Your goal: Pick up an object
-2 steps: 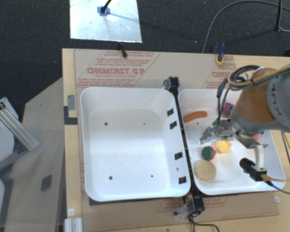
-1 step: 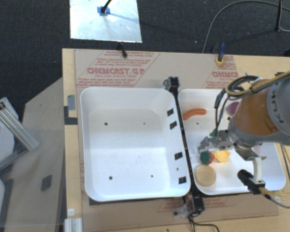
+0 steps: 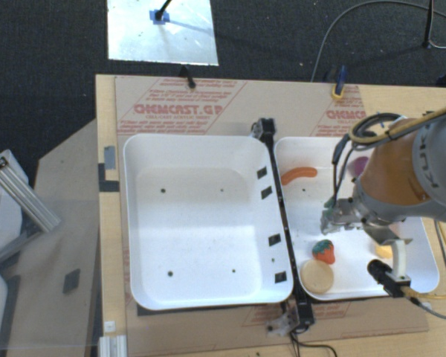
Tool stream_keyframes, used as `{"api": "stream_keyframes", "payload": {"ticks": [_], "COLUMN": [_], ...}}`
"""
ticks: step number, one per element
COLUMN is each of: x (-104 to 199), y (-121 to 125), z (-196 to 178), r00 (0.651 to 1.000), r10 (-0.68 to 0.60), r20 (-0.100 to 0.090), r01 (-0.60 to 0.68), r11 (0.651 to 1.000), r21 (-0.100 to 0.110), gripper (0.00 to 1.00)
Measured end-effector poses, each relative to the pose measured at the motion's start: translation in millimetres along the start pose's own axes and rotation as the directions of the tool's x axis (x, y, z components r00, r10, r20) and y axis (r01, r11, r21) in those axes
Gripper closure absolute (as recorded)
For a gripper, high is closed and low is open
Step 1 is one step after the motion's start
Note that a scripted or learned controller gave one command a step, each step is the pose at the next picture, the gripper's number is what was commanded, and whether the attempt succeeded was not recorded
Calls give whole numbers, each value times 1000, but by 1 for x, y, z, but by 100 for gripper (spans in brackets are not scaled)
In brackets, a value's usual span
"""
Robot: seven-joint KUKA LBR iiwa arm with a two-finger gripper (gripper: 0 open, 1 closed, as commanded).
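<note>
Dark carpet surrounds a cardboard-topped bench [image 3: 208, 99] bearing two white bins. Over the right bin [image 3: 430, 274], the gripper [image 3: 334, 218] is lowered just above a strawberry [image 3: 325, 251]; whether anything is clamped cannot be told. An orange sausage [image 3: 299, 174] and tan disc [image 3: 317, 276] lie nearby. A descent onto one object seems needed next.

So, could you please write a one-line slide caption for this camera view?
KUKA arm reaching over the right bin, beside a toy strawberry, tan disc and orange sausage.
</note>
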State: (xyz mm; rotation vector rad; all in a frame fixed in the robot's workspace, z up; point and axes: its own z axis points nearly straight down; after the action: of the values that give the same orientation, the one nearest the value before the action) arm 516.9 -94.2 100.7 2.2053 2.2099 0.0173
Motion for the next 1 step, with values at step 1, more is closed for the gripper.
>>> {"api": "stream_keyframes", "payload": {"ticks": [1], "x": [0], "y": [0], "z": [1], "r00": [1000], "r10": [0], "r20": [-1], "r01": [0], "r11": [1000], "r21": [1], "gripper": [0]}}
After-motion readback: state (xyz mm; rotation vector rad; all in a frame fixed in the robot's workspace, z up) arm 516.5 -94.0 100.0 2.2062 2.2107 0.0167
